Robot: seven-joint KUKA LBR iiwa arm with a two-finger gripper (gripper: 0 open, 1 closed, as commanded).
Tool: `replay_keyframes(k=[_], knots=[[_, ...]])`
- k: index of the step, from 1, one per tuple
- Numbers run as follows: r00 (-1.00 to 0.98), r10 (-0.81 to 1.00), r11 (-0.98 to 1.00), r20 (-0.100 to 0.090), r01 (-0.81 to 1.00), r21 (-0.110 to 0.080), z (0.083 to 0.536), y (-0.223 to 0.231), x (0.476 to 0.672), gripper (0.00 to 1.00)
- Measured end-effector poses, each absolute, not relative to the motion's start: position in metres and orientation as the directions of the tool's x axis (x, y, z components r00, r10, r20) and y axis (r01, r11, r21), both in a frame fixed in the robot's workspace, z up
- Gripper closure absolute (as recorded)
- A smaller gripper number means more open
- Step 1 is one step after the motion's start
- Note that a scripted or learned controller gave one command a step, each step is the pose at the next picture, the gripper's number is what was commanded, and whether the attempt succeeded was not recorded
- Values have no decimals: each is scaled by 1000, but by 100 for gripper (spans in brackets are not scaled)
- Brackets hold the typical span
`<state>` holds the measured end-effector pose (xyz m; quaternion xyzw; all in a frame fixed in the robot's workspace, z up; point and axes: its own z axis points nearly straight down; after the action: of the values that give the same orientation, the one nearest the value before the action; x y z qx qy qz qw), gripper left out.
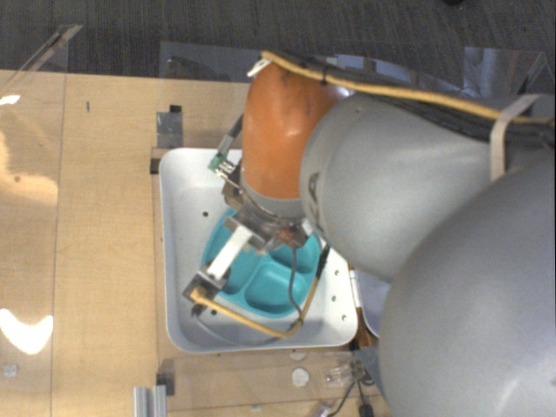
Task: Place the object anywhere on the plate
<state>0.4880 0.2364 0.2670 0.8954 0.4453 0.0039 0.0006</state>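
The teal plate (276, 292), divided into compartments, lies in the white bin (178, 224), toward its near side. I cannot tell where the object is. My gripper (271, 234) hangs over the plate's far edge, below the orange band (278, 133). I cannot tell whether it is parted or clamped. The grey arm (408, 198) covers the right.

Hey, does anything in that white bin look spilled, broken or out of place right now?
Nothing stands out. The teal plate sits inside the white bin, though the arm hides part of both.
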Motion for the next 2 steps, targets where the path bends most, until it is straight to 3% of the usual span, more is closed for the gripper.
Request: replay_keyframes(k=[1,2], knots=[[845,535,-845,1,535,-2,178,235,487,100],[973,231,-973,24,231,-7,113,215,493,100]])
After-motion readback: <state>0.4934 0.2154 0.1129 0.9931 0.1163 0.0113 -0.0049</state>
